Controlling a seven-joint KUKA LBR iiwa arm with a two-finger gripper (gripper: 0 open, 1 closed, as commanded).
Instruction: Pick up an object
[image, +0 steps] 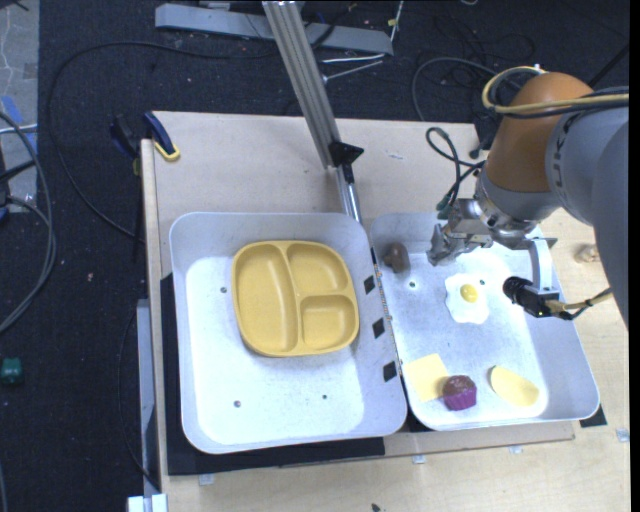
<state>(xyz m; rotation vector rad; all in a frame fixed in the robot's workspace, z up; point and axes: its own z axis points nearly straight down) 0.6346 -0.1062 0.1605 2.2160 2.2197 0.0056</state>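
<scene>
Overhead, the grey arm (560, 150) reaches over the right bin (560, 345); its fingers (452, 243) hang at that bin's far edge, their spread impossible to tell. A yellow divided tray (296, 297) fills the left bin (270, 400). The fried-egg toy (467, 299) lies just near-side of the fingers, apart from them. No writing is readable.

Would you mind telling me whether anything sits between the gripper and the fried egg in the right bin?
Nothing visible does. The gripper hangs over the far part of the right bin, and the fried egg lies just nearer the camera, with bare white floor between them. The brown piece lies off to the left, out of that line.
</scene>
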